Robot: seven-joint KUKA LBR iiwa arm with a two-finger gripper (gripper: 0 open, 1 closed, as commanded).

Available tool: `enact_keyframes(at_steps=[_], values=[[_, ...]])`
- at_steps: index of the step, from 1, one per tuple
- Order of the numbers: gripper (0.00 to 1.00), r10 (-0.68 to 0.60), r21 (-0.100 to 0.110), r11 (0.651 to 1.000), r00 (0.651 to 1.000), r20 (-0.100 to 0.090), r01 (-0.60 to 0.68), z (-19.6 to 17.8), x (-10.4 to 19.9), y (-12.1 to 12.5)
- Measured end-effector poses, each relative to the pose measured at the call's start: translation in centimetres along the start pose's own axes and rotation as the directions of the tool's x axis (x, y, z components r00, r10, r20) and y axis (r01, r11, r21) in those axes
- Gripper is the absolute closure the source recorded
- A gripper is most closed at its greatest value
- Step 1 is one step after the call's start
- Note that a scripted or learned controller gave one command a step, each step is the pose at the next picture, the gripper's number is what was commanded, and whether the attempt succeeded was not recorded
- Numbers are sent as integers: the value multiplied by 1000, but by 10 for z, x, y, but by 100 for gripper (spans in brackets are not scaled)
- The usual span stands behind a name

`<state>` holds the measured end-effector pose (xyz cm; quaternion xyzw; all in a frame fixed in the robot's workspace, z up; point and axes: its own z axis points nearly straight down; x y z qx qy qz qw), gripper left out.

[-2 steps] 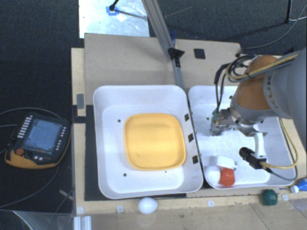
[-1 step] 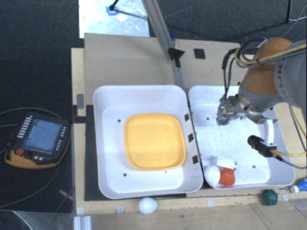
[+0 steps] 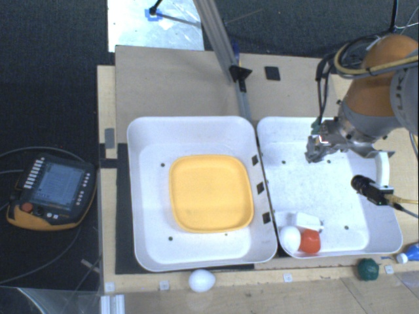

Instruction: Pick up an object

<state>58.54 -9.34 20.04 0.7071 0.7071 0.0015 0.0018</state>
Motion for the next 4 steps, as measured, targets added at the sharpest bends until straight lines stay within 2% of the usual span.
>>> enact_keyframes(at_steps=[1, 2, 3, 4], values=[[100, -1, -1, 1000, 1000, 0, 1, -53, 0, 1], [100, -4, 3, 1000, 1000, -1, 4, -59, 51, 6], [100, -5, 5, 1000, 1000, -2, 5, -42, 107, 12], [100, -5, 3, 1000, 1000, -2, 5, -47, 157, 23]])
